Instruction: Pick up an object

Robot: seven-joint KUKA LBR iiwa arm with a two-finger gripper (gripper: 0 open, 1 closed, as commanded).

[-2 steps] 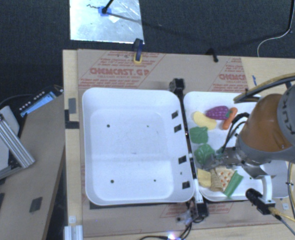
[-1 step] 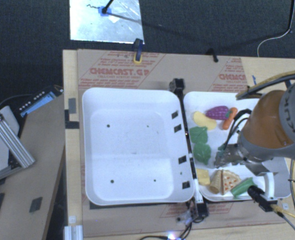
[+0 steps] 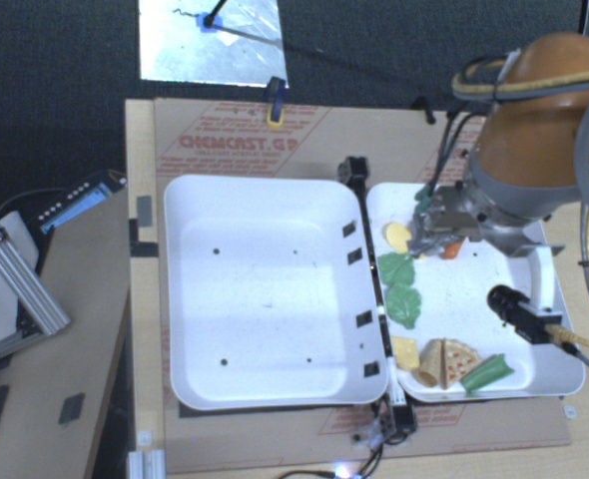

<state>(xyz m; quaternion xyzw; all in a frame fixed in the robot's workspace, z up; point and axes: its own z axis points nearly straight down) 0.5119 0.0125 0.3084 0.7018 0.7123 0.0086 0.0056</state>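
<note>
The gripper (image 3: pixel 436 236), whose opening I cannot tell beneath the wrist, should probably centre over one piece before closing, since the small orange-red piece (image 3: pixel 452 251) lies just beside its tip on the arm's side, and the yellow piece (image 3: pixel 397 236) lies near on the opposite side.

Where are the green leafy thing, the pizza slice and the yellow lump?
Green leafy plastic piece (image 3: pixel 401 289), camera view, its middle.
Tan triangular pizza slice (image 3: pixel 452 361), camera view, its topping.
Round yellow lump (image 3: pixel 397 236), camera view, its centre.
</note>
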